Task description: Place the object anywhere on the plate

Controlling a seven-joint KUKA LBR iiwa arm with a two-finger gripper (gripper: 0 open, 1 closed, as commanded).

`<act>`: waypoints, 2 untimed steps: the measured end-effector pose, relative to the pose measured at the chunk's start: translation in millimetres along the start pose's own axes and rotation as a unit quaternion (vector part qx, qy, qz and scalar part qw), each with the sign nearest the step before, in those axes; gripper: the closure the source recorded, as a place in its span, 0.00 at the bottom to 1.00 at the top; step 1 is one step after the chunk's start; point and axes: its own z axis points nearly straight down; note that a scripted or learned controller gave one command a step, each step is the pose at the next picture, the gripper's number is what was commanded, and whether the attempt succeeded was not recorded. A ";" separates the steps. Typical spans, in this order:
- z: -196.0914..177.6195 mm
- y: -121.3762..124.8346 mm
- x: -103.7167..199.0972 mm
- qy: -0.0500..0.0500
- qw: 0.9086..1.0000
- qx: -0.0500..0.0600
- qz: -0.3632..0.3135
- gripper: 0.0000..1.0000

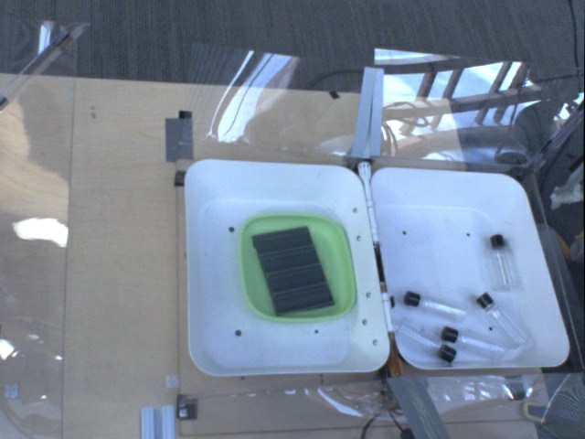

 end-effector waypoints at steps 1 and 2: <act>14.2 -1.3 -1.0 0.001 0.999 0.000 0.037 0.00; 66.9 -2.6 -0.2 0.000 0.998 0.001 0.066 0.00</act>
